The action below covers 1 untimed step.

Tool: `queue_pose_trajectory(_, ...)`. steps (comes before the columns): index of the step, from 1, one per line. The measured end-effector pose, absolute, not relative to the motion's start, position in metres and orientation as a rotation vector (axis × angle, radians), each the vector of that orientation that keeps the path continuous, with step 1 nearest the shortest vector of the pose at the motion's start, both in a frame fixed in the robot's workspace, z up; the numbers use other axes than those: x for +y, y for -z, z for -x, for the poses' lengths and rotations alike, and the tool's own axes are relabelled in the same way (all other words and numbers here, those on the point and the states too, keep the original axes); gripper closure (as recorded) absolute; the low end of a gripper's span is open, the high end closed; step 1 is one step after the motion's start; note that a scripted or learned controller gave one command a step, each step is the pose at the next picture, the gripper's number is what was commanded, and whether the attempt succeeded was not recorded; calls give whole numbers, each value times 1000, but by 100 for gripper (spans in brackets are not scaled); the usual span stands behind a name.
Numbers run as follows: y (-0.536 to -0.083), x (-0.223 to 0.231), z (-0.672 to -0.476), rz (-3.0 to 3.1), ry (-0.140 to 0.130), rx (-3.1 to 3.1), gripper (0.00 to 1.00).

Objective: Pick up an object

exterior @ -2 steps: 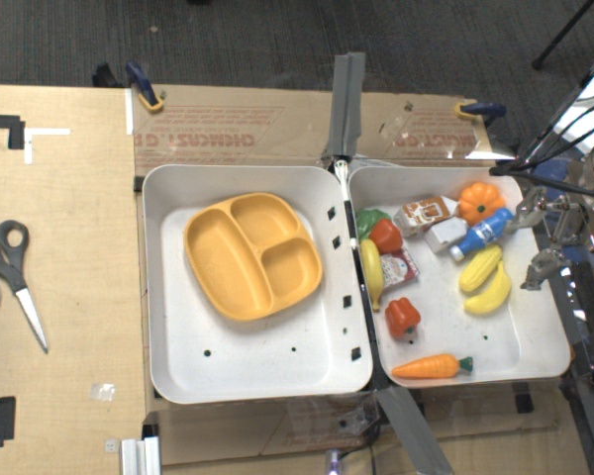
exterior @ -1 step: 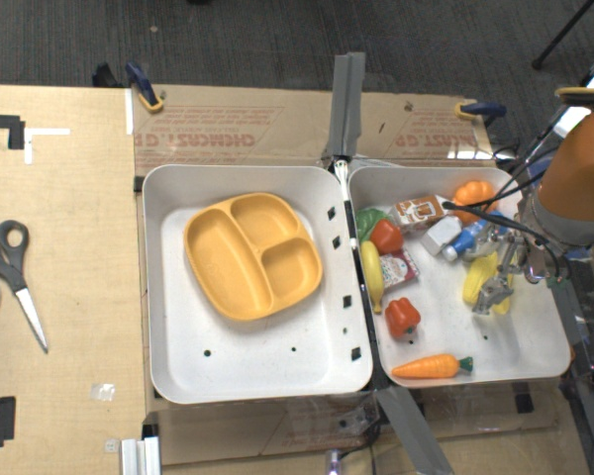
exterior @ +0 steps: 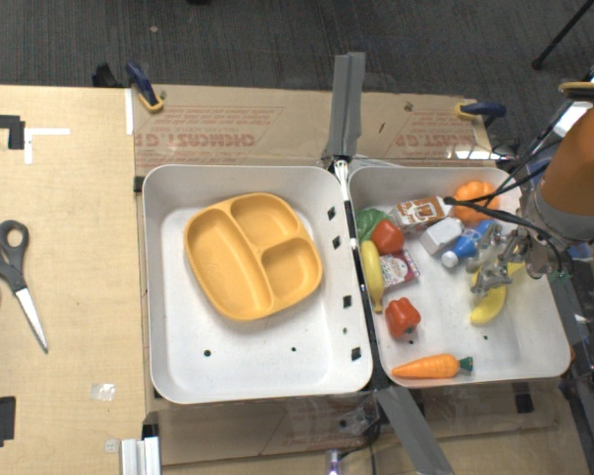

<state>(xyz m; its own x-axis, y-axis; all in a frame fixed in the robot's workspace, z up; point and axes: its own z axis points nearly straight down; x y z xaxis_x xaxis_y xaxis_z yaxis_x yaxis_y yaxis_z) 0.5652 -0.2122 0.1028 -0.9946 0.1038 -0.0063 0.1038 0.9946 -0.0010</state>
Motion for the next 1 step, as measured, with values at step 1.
queue_pose_trajectory(1, -149, -162, -547, -439, 0, 3109, 100)
